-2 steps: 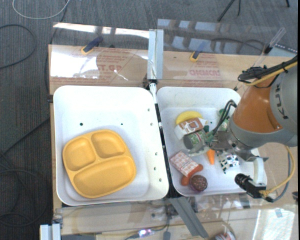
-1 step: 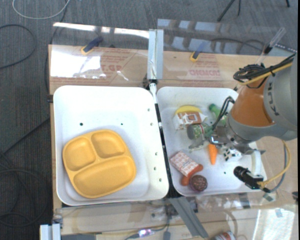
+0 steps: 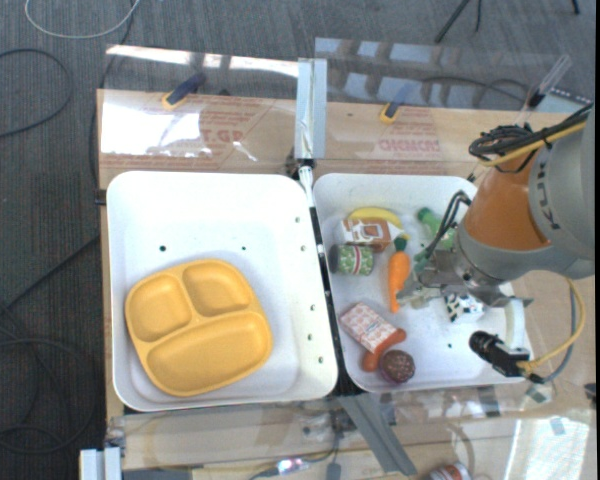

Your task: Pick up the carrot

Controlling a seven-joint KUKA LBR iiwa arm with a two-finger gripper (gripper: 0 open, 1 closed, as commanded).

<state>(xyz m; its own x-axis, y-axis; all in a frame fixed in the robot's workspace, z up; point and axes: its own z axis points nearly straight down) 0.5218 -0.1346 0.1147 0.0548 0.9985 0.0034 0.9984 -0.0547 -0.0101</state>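
Orange carrot (image 3: 396, 279) lies in right bin (image 3: 430, 366) beside claw (image 3: 427, 284).

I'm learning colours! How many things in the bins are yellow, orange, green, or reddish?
Yellow: 2, the divided plate and banana
Orange: 1, the carrot
Green: 2, the can and a green piece
Reddish: 2, the box and round thing
Total: 7

I see dark grey carpet floor (image 3: 40, 168) | black cables (image 3: 75, 8) looped on it, upper left | tripod legs (image 3: 470, 3) upper right | tabletop (image 3: 130, 128) tan, under clear plastic sheeting (image 3: 210, 78) | light even, bright glare on the sheeting
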